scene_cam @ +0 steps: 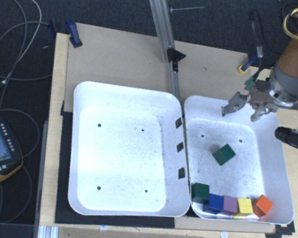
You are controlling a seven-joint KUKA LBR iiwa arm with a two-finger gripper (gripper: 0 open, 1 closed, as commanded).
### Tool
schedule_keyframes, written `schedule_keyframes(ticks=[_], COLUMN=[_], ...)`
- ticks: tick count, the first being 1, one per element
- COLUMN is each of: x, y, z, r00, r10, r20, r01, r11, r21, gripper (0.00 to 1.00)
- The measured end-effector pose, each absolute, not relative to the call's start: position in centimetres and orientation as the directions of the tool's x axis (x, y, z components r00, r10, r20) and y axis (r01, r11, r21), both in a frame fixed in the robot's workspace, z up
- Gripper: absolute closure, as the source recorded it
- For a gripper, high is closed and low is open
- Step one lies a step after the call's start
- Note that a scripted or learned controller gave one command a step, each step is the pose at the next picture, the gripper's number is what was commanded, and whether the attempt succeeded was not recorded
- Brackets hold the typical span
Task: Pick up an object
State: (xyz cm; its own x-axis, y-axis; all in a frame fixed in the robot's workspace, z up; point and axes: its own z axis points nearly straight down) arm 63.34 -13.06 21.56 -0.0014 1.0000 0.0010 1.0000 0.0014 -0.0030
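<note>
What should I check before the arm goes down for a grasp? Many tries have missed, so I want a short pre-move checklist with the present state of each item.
1. Gripper holds nothing: ok, its fingers are spread with nothing between them.
2. Gripper above a target: not ok, it hangs over the far rim of the right bin, away from the blocks.
3. A free-standing target: ok, the green block lies alone mid-bin.
4. Other blocks easy to grasp: not ok, the dark green block, blue block, purple block, yellow block and orange block sit packed along the near wall.
5. Gripper turn matches the green block's tilted edges: cannot tell.
</note>
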Motion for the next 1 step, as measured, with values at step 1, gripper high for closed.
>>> schedule_keyframes(ticks=[1], x=[54.1], y=[-11.5], z=[11.82], r00=[0.004], r10=[1.0], r20=[-0.012], r01=[1.0], r11=[-0.004], r21=[0.02], gripper=[0.0])
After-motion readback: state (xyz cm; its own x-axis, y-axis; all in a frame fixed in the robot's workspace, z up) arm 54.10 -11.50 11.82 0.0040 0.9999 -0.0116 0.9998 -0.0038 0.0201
